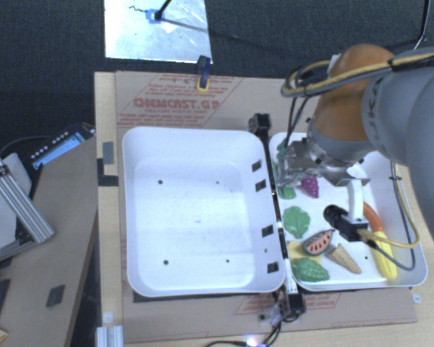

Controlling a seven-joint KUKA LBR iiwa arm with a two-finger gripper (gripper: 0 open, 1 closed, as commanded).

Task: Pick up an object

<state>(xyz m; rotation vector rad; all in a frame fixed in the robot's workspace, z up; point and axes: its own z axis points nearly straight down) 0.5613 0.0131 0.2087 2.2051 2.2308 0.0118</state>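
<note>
Red "CHEMCAST G P" lettering on the cardboard sheet point(175, 96).

Dark carpeted floor point(43, 42) around my bench, shiny metal sheet point(158, 19) lying on it past the far edge, printed cardboard sheet point(181, 100) covering the benchtop, aluminium frame rail point(14, 201) at my left, small blue-lit device point(58, 144) beside it

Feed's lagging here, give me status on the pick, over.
Gripper low in right bin, far-left corner. Fingers unreadable. Purple grapes and green leaf close by. Toys crowd the bin.
</note>
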